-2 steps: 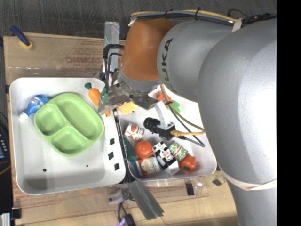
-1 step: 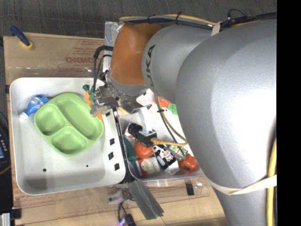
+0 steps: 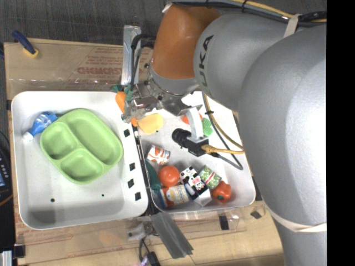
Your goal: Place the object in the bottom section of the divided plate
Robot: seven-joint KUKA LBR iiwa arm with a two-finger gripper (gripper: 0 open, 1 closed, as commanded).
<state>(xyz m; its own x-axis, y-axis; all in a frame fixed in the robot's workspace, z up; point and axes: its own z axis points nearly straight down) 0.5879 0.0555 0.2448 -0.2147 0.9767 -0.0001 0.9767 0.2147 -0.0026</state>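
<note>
We are seeing the green three-section plastic plate (image 3: 81,144) lying in the left white bin (image 3: 33,204). Rightward, our pincer (image 3: 135,111) is hovering above the yellowish rounded object (image 3: 151,123) in the right white bin (image 3: 244,190); its grip state we cannot tell.

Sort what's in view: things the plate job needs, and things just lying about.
Job: green divided plate, gripper, yellow-orange object beside it.
Lying about: blue item, tomato, cow-print carton, small bottle, red pepper.

two white bins (image 3: 28,204), one green divided plate (image 3: 81,144)
</note>
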